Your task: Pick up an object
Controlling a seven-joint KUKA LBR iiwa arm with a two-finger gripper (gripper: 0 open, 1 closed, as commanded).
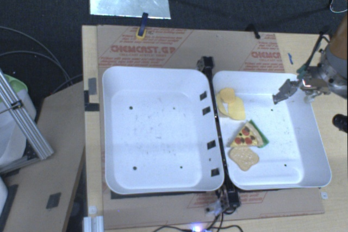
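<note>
Pizza slice (pixel 249 136) in the right bin, jaws off to its far right, nothing held

Pizza slice toy lies in the left half of the right bin (pixel 304 133), its long axis slanting from near left to far right, crust edge green on the right side; just beyond it on the far side sit two yellow pieces (pixel 232 105) touching each other, and just near of it a tan bread-like piece (pixel 244 158). From the jaws (pixel 284 93), which hang over the far right part of that same bin, the slice lies to the left and nearer the camera, well apart; I judge the reach must travel that way and descend. Whether the jaws are spread or clenched I cannot tell, and nothing shows between them. Left bin (pixel 157 76) beside it on the counter (pixel 179 43) carries only small dark specks
</note>
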